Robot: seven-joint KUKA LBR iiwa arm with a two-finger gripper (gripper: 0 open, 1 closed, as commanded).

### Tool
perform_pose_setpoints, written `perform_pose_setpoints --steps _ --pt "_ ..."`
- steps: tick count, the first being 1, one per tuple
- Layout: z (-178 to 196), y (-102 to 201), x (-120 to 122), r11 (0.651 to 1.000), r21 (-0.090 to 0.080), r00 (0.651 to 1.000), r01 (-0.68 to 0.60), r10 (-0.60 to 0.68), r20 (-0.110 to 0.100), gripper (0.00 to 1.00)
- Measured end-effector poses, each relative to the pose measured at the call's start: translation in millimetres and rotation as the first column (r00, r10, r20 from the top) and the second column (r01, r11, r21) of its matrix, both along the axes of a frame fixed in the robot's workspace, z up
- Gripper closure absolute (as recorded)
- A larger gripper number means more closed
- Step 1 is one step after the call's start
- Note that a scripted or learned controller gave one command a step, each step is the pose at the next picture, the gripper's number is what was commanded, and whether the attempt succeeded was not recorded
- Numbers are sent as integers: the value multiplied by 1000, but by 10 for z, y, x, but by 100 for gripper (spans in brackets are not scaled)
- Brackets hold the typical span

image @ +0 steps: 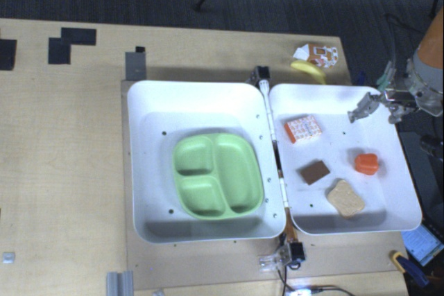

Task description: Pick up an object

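Objects not yet picked: nothing is held by the end effector [375, 105].

Its fingers appear spread and empty, though the view is small. It hangs over the right bin [333, 97] near the far right rim. The patterned block [303, 128], brown square [314, 172], orange piece [367, 163] and tan biscuit [345, 198] lie below and leftward, well apart, with open floor between them.

Yellow banana [307, 69], maybe, on bench [62, 170] behind bins.

One fixed camera looks down slantwise on both white bins [208, 97] from above.
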State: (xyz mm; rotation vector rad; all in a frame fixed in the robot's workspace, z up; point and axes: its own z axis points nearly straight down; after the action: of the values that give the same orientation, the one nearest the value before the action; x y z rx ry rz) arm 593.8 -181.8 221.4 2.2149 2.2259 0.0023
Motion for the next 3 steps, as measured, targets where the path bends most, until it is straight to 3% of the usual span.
perform_pose_setpoints --steps 1,2,3 --pt "-1348 39 223 1000 -1 1000 -1 1 2 0" --pt "-1349 984 -382 1000 2 1000 0 0 3 0" --pt "-1231 979 -360 1000 1 1000 -1 1 10 100"
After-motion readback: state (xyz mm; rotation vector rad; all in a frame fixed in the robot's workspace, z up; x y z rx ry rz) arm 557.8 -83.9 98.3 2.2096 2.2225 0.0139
